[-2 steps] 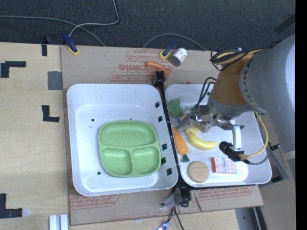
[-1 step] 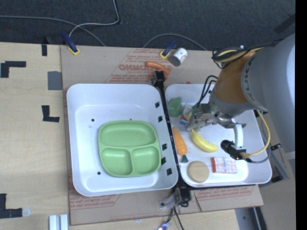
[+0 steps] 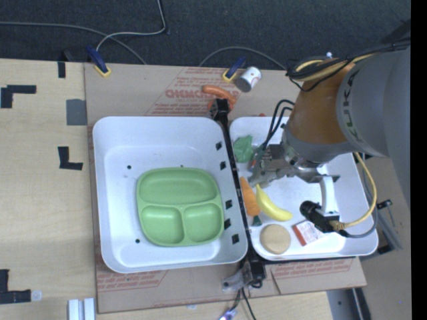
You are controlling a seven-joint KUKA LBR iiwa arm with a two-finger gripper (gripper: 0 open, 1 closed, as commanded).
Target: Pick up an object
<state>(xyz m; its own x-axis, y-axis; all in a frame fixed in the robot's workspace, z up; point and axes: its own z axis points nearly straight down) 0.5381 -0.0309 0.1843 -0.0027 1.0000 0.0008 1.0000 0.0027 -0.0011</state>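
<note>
Gripper (image 3: 259, 171) low in right bin (image 3: 353, 249), by its left wall; finger state cannot be told. Banana (image 3: 272, 207) just below it, carrot (image 3: 249, 196) beside, green item (image 3: 243, 147) above. Bun (image 3: 275, 239), red packet (image 3: 306, 233) nearer front. Left bin (image 3: 110, 135): green divided plate (image 3: 180, 204).
</note>
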